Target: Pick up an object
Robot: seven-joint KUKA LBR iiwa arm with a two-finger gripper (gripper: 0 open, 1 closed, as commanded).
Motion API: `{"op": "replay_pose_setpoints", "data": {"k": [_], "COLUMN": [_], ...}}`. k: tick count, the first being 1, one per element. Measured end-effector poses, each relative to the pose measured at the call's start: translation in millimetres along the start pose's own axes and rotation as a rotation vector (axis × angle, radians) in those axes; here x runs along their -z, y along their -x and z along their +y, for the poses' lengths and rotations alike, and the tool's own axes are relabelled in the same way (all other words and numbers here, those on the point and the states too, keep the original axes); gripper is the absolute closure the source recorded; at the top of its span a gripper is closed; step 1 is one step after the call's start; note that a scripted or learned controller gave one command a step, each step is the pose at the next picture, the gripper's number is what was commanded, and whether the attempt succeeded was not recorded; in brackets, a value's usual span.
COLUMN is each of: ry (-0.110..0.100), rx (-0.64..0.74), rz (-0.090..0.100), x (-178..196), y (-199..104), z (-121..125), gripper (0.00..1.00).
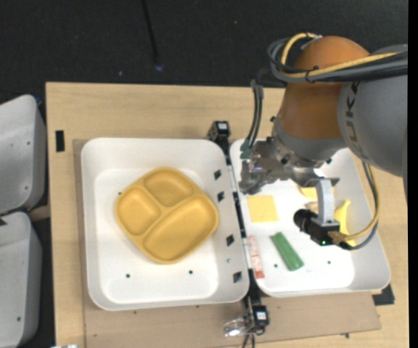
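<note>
Here, a yellow square block [262, 209] and a green stick [287, 251] are seen lying loose in the right bin [365, 267], the gripper [252, 174] is poised just above the block, and a yellow divided plate [167, 214] is held by the left bin [100, 281].

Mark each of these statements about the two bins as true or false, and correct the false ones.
1. The yellow divided plate lies in the left bin. True.
2. The green block sits on top of the plate. False: it lies on the floor of the right bin, apart from the plate.
3. A flat yellow square lies in the right bin, above the green block in the view. True.
4. The arm hangs over the left bin. False: it is over the right bin.
5. The plate has a single undivided well. False: it has three compartments.
</note>
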State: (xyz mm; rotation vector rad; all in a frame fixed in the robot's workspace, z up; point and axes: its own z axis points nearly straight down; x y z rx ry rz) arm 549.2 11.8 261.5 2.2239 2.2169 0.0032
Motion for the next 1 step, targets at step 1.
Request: {"op": "replay_pose_setpoints", "data": {"k": [1], "ry": [-0.004], "rx": [0.01], "rz": [0.0], "x": [-19.0], "y": [-50.3], "z": [-16.0], "gripper": [1.0]}}
